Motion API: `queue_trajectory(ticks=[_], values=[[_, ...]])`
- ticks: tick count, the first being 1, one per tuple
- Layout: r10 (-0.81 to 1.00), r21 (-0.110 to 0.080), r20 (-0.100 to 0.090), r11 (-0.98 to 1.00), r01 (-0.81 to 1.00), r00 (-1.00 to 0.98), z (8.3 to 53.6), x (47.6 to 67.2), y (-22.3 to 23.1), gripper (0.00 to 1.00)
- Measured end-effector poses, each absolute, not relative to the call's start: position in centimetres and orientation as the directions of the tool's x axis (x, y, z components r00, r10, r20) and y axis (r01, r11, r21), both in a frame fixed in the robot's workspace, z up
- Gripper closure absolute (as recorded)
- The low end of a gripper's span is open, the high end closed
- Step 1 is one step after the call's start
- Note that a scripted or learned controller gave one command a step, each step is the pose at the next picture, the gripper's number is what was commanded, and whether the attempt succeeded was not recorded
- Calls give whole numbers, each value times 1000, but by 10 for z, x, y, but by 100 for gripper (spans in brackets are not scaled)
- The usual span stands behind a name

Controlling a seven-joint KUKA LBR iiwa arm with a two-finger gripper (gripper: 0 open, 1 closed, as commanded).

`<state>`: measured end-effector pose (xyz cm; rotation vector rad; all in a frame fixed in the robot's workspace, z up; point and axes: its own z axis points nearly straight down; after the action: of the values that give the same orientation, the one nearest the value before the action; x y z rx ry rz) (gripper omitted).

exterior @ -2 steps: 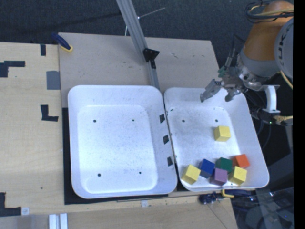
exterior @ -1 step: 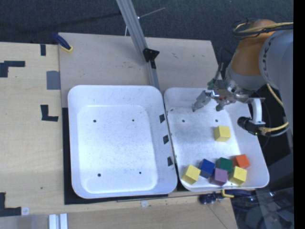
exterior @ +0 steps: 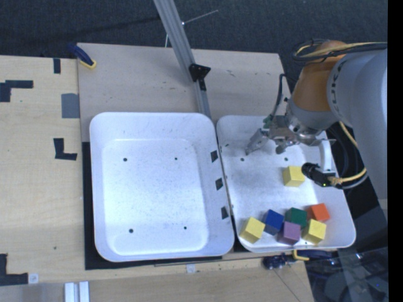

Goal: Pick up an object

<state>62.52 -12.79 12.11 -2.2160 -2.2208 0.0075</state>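
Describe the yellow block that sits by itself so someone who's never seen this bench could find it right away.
Look at the right bin, the one of the two white bins that the arm reaches over. Most blocks huddle along its near edge; the lone yellow block lies apart from them, further up, just below the gripper. Unlike the other two yellow blocks, it touches nothing.

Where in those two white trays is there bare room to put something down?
The left bin offers bare floor from wall to wall. In the right bin, a free patch lies between the pincer, the lone yellow cube and the dividing wall. Its near edge is crowded: yellow, blue, purple, green and orange cubes huddle there.
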Motion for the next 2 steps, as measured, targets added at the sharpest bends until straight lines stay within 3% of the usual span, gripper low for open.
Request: queue_trajectory(ticks=[1, 2], values=[[1000, -2, 0, 3, 1000, -3, 134, 627, -127, 100], [1000, 3, 0, 3, 1000, -3, 180, 631, -120, 100]])
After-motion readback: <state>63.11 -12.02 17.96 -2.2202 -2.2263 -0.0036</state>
